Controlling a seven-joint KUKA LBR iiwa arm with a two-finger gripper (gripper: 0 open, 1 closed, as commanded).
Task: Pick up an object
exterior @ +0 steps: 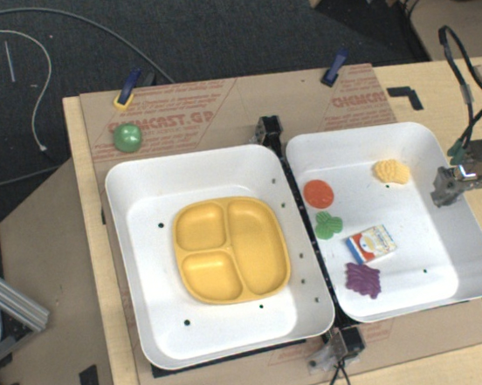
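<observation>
Two shallow white bins are seen side by side on a cardboard-covered bench point(212, 103), viewed from above at a slant. The left bin point(138, 245) is occupied by a yellow divided plate point(231, 250) with three compartments, set near its centre.

Five small objects are scattered in the right bin point(461, 255). An orange-red round piece point(318, 193) is placed near the bin's left wall, with a green piece point(328, 225) just below it. A small carton point(371, 244) with a red-and-white face lies near the middle, and a purple grape cluster point(363, 278) sits just beside its lower left corner. A pale yellow lumpy piece point(391, 171) rests toward the upper right, well apart from the others.

The gripper point(445, 188) is seen at the right bin's right wall, reaching in from the right edge of the view with cables trailing above it. Nothing is seen between its fingers; whether it is spread or pressed together cannot be told from this angle. It is nearest the pale yellow piece but apart from it.

A green ball point(128, 138) rests on the cardboard outside the bins, at upper left, near a blue-and-yellow clamp point(128, 89). A second blue clamp point(334, 68) is fixed at the top edge, above the right bin.
</observation>
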